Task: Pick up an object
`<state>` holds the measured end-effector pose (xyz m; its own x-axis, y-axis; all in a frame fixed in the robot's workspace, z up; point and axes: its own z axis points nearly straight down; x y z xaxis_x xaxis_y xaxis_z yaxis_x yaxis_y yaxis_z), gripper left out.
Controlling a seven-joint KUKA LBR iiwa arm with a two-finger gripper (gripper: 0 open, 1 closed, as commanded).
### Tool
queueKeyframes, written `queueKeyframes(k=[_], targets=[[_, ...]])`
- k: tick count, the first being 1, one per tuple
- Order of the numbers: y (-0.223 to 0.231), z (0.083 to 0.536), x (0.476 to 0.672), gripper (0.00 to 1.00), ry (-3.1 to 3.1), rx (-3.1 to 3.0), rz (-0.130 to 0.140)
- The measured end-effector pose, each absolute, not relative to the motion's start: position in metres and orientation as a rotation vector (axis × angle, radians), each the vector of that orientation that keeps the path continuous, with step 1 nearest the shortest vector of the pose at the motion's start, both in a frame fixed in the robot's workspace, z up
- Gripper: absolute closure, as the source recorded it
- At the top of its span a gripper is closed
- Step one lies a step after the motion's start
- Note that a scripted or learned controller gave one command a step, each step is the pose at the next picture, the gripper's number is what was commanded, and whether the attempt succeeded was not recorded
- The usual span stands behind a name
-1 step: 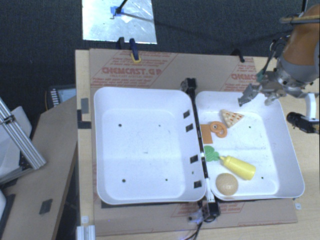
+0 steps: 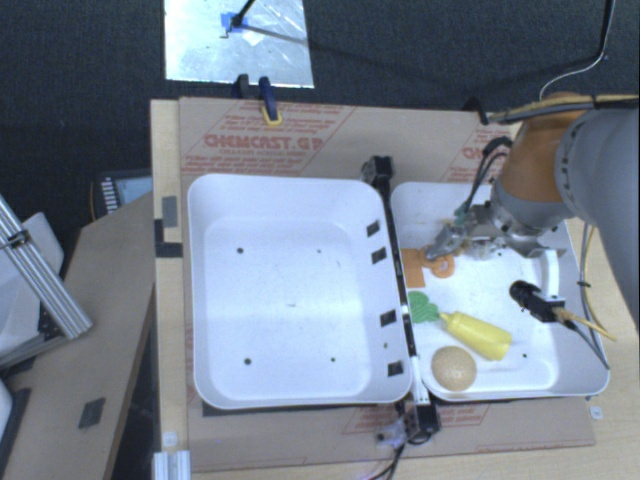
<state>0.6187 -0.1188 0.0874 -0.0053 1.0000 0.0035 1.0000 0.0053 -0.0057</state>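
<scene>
brown bench [image 2: 300, 133] carries two white bins; left bin [image 2: 290, 288] lies bare; gripper [image 2: 447, 243] over right bin [image 2: 575, 368], jaws' state unclear.

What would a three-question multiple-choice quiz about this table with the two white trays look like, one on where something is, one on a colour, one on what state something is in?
1. Where does the yellow bottle lie?
A. left bin
B. right bin
C. on the cardboard

2. What colour is the leafy toy beside the bottle?
A. green
B. blue
C. red

3. How does the gripper stand?
A. far above both bins
B. low inside the right bin, over the orange piece
C. outside the bins

Key: 1 B, it rests near the tan ball in the right bin; 2 A, it shows green; 3 B, it sits low by the orange piece.
</scene>
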Motion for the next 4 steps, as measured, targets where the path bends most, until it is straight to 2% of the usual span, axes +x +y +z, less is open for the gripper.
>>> queueKeyframes(k=[1,2,3,4], targets=[[-0.088,0.088,0.569,0.00,-2.226,-2.228,-0.010],[-0.090,0.140,0.557,0.00,-2.223,-2.223,-0.003],[-0.087,0.154,0.484,0.00,-2.219,-2.218,0.002],[0.057,0.186,0.527,0.00,-2.243,-2.203,-0.012]])
